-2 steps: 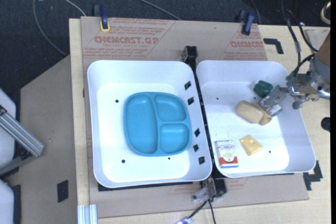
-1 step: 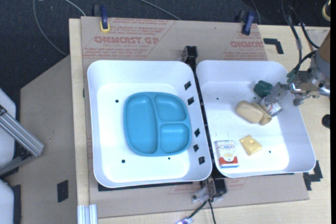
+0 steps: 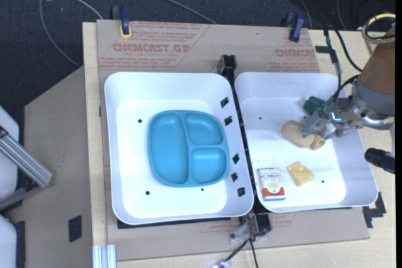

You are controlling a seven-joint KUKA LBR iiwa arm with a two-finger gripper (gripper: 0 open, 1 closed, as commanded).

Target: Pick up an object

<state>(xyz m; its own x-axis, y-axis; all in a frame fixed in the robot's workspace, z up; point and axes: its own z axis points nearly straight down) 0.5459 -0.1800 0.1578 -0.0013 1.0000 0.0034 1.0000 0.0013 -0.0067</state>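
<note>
Camera view | gripper [image 3: 316, 127] over tan rounded bread-like lump [image 3: 298, 134] in right white bin [image 3: 352, 191] | grip state cannot tell

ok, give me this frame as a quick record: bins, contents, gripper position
left bin: blue divided plate
right bin: tan rounded item, yellow cheese-like wedge, small red-and-white carton
gripper: over right bin, at the tan rounded item
grasp: cannot tell from this view
arm: enters from right side
</note>
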